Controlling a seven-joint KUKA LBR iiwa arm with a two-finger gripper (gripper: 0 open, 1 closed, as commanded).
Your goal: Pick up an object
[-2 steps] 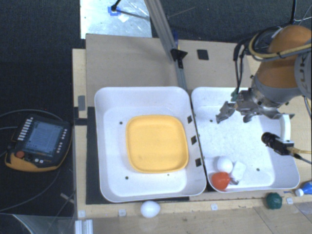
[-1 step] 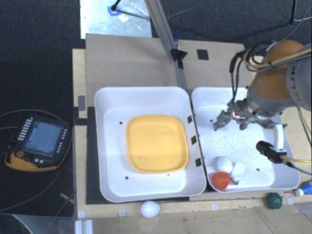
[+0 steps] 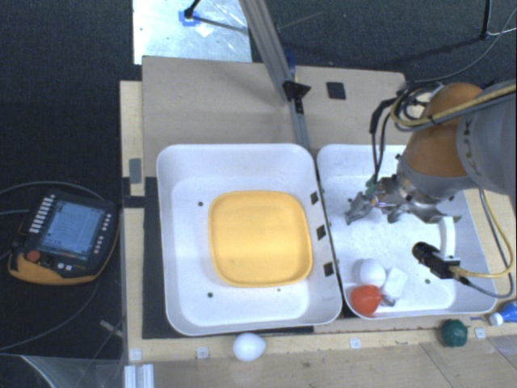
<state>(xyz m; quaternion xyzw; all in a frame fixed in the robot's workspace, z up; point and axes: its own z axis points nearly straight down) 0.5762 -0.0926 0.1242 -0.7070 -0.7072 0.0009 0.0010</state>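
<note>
**Q:** While the grey arm with its orange band hangs over the right-hand shallow white bin, where are the things it might lift?

**A:** Three lie crowded in the lower left corner of that bin: a small white ball, a red-orange ball just below and touching it, and a small white block pressed against both. The jaws sit higher in the frame, over bare bin floor and well apart from the cluster. Whether they are spread or closed cannot be told at this angle, and nothing is seen between them.

**Q:** What could go wrong from here?

**A:** Closing where they are would probably catch nothing. If they are brought to the corner, the bin's walls leave little room to straddle anything. Round balls are likely to roll or squirt aside when pinched off-centre. Tight packing may also let a descent nudge a neighbour instead of enclosing one piece. A black fitting on a yellow cable trails just beside the cluster and might brush it.

**Q:** And the remaining items?

**A:** The large yellow rounded-square plate in the left-hand bin is broad and flat, likely too wide to grip across. A white egg-shaped piece and a dark green ball rest on the desk below the bins, along the lower edge of the frame.
</note>
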